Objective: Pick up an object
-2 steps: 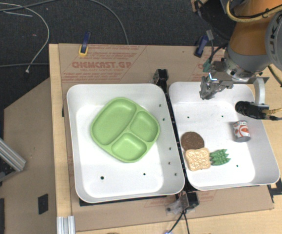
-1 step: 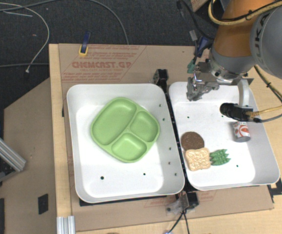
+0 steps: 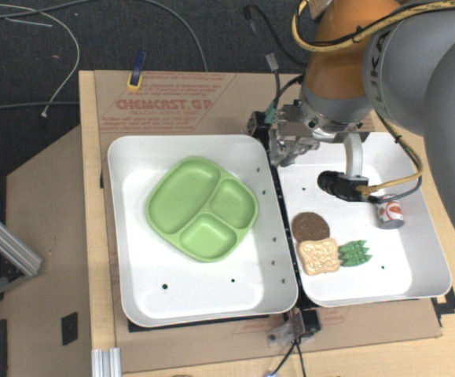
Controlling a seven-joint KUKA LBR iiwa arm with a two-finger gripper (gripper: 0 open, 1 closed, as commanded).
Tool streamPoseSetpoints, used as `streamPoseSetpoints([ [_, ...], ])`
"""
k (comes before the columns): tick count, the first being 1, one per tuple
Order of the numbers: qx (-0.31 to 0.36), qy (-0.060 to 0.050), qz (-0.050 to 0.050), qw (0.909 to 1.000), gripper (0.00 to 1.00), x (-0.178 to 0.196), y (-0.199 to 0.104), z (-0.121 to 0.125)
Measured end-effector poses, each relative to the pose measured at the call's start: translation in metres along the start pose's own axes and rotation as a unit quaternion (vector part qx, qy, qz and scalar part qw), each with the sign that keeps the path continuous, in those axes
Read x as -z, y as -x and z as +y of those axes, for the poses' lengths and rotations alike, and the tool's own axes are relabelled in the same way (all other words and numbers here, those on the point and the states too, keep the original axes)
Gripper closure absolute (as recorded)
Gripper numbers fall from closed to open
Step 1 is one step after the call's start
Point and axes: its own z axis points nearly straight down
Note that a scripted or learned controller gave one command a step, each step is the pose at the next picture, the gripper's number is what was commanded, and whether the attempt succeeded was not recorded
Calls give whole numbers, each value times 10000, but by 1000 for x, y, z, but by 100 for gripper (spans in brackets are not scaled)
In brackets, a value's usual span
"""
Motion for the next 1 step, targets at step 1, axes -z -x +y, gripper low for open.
streamPoseSetpoints([
  [1, 3, 27, -1, 10000, 100, 7, -54, 5],
])
